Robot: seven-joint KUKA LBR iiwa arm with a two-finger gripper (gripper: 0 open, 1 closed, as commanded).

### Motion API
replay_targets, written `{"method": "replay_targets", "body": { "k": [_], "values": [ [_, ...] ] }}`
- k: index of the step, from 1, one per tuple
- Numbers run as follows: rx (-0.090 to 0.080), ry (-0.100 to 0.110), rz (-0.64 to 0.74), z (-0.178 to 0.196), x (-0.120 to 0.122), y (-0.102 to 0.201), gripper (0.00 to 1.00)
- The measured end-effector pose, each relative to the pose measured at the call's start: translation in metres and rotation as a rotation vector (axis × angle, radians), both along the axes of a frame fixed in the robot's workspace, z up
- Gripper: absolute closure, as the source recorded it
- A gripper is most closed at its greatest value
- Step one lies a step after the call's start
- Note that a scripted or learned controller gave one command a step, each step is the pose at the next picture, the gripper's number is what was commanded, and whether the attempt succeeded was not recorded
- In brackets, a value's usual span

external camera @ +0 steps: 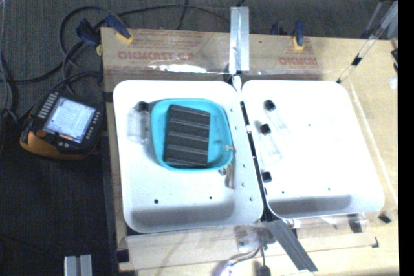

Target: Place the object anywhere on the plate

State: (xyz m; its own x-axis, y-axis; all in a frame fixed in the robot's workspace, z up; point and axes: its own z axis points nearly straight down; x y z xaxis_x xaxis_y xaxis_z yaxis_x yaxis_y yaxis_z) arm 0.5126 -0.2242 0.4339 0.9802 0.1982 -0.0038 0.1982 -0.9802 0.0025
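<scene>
I see the dark ribbed rectangular block (187, 136) lying on the turquoise plastic plate (221, 118) in the left white bin (181, 213). My worry is a stray nudge sliding it off. I cannot tell the state of the jaws.

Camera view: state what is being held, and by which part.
Nothing is seen held. The dark ridged object lies on the blue plate in the left bin.

A: What sits on the blue plate (158, 139)?

B: A dark ribbed block (187, 136) hides the plate's middle; what it is, I cannot tell.

A: And just left of the plate?

B: Something clear with a dark cap (138, 121) (too washed out to name). Small dark specks (265, 128) right of the plate are too small to identify.
</scene>
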Motion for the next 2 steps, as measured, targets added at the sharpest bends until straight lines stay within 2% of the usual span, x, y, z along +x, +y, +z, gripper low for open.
{"method": "replay_targets", "body": {
  "k": [1, 2],
  "values": [
    [0.0, 0.0, 0.0, 0.0, 0.0, 0.0, 0.0],
    [0.0, 0.0, 0.0, 0.0, 0.033, 0.0, 0.0]
  ]
}}
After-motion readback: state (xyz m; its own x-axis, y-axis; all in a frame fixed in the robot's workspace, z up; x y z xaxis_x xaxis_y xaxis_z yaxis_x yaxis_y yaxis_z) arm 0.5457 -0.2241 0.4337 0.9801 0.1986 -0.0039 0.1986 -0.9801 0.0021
